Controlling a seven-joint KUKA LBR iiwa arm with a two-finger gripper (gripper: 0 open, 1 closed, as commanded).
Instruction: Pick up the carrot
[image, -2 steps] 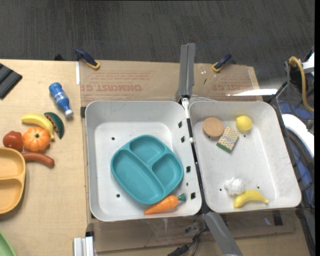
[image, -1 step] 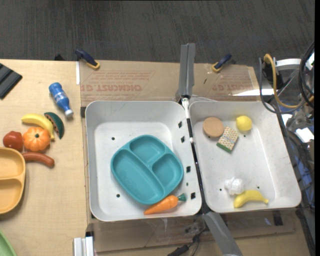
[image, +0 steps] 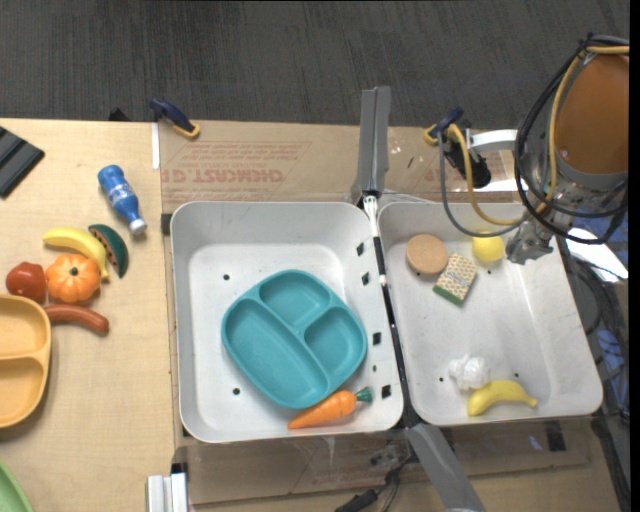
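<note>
The orange carrot (image: 325, 410) with a green stem end lies on its side at the front edge of the left bin (image: 200, 300). It rests against the front rim of a teal divided plate (image: 293, 338). My gripper (image: 527, 245) hangs over the back right corner of the right bin (image: 560, 330), just right of a yellow lemon (image: 488, 247). It is far from the carrot, which lies in the other bin. The arm's orange band (image: 598, 105) rises above it.
The right bin also holds a tan round disc (image: 427, 254), a green and yellow block (image: 455, 278), a white crumpled lump (image: 467, 371) and a banana (image: 503, 396). A blue bottle (image: 121, 199), toy fruit (image: 72, 277) and an orange dish (image: 20, 365) lie on the bench at left.
</note>
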